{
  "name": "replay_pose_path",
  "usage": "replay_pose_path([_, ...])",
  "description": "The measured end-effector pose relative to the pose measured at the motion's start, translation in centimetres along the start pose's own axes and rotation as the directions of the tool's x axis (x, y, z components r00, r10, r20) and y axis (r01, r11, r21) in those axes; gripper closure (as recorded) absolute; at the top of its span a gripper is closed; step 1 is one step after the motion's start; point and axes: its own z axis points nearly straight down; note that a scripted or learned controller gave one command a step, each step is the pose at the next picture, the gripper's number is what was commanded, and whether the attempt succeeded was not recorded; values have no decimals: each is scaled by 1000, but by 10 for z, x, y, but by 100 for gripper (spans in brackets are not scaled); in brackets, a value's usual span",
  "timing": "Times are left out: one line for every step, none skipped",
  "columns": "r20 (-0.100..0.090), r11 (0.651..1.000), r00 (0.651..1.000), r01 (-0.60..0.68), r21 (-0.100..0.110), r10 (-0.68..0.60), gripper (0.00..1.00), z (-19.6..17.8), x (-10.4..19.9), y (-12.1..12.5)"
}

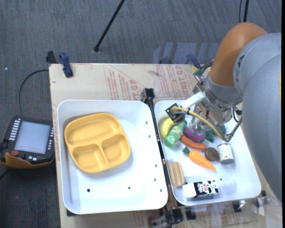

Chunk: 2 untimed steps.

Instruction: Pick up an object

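Dark grey carpet surrounded the bench [109, 80], whose bare board surface carried printed red lettering at the far side. Two shallow white bins sat side by side on it. The left bin [133, 184] held a yellow divided tray [97, 142], lying toward its far-left part. The right bin [242, 179] held a cluster of toy items: a yellow banana [166, 126] and a green vegetable [174, 133] at the far left, a purple item [195, 135] beside them, two orange carrots [197, 158] nearer, a brown disc [211, 153], a small white can [224, 153], a tan block [175, 173] and a black-and-white carton [201, 189] at the near edge.

At the right, the arm [256, 70] reached over the right bin, its gripper [199, 122] low among the far cluster — just above the purple item. Whether the pincer was spread or pressed together could not be told; cabling and the wrist obscured it. No item was visibly pinched.

On the carpet to the left lay a handheld control pendant [29, 140].
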Motion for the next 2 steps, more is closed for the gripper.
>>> replay_pose_path([11,1000,1000,7,5,-7,100,-5,1,-2])
replay_pose_path([2,999,999,-34,0,34,100,-25,-54,-78])
